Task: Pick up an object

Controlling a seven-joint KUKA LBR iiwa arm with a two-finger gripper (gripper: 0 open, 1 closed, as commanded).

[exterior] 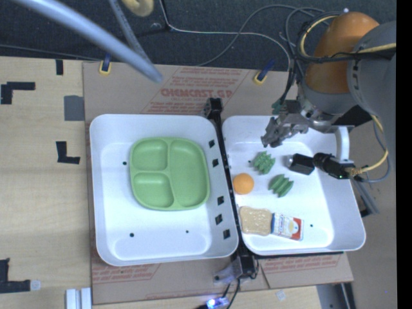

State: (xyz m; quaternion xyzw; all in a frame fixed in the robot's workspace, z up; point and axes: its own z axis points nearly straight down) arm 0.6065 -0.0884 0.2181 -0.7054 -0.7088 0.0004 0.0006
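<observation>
Glossy white plastic bins (pixel 106 192), matt green plastic tray (pixel 170 174), brown cardboard sheet (pixel 193 85) underneath.

A light wood desk (pixel 38 172) is carrying a flat brown cardboard sheet (pixel 193 85) reaching toward its far edge. Two shallow white plastic bins are sitting side by side on that sheet, the left bin (pixel 109 237) touching the right bin (pixel 341 234) along the middle.
</observation>
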